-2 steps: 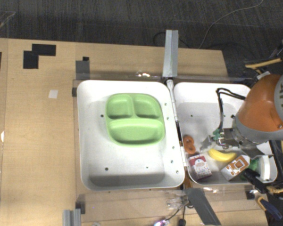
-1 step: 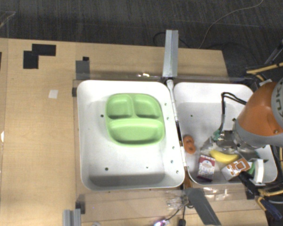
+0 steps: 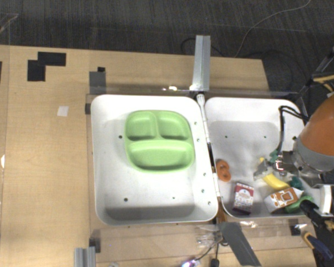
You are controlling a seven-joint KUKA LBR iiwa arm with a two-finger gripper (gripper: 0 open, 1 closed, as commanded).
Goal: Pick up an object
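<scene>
- Camera view: a pale wooden bench is seen against dark carpet, bearing two white bins.
- A green divided plate lies in the left bin.
- Small objects are clustered in the right bin, under the gripper; its finger state cannot be told.

I count two white bins: the left bin and the right bin. In the left one I see one green divided plate with three compartments. In the right one I count one small orange item, one dark red packet, one yellow banana-like piece and one brown-and-white packet. One arm reaches in.
</scene>
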